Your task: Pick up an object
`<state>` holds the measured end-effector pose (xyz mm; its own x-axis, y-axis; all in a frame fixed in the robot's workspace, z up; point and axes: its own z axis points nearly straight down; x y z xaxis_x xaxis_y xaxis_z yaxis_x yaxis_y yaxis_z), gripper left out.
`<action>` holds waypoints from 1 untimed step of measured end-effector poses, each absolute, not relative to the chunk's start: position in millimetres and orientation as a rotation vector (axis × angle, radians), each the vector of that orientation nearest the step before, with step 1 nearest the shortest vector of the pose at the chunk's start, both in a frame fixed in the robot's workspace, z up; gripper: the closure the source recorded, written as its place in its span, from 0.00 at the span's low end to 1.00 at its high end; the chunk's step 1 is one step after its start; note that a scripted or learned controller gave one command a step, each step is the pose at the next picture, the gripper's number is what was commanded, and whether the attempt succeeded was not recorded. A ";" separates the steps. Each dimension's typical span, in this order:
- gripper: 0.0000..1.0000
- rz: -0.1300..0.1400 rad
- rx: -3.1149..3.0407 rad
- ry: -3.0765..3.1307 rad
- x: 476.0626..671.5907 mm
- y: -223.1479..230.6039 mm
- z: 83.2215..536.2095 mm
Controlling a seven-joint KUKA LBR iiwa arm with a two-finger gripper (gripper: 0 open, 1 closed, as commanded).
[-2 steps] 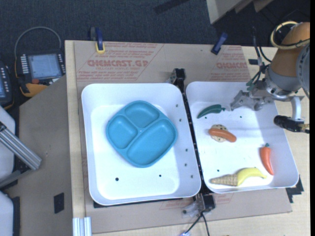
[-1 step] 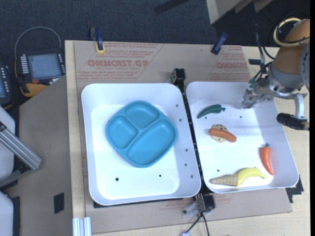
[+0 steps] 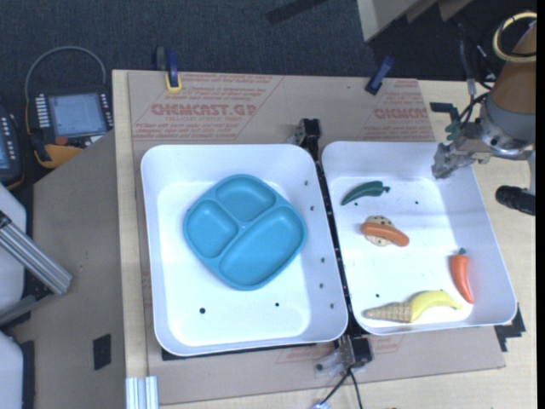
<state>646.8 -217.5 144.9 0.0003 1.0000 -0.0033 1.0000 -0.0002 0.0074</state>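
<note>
The right bin (image 3: 400, 162) holds a green pepper (image 3: 364, 192), a hot dog in a bun (image 3: 384, 232), an orange carrot (image 3: 461, 277), a yellow banana (image 3: 438, 302) and a waffle cone (image 3: 388, 313) touching the banana's left end. My gripper (image 3: 446, 164) hangs over the bin's far right corner, above and to the right of the pepper, with nothing visibly between its fingers. The arm comes in from the right edge.
The left bin (image 3: 170, 313) carries a blue divided plate (image 3: 244, 230) at its middle. A black clamp (image 3: 309, 131) sits between the bins at the back. A small screen device (image 3: 75, 113) lies off the bench at the left.
</note>
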 end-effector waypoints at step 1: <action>1.00 0.005 2.215 2.217 650.2 -216.2 189.2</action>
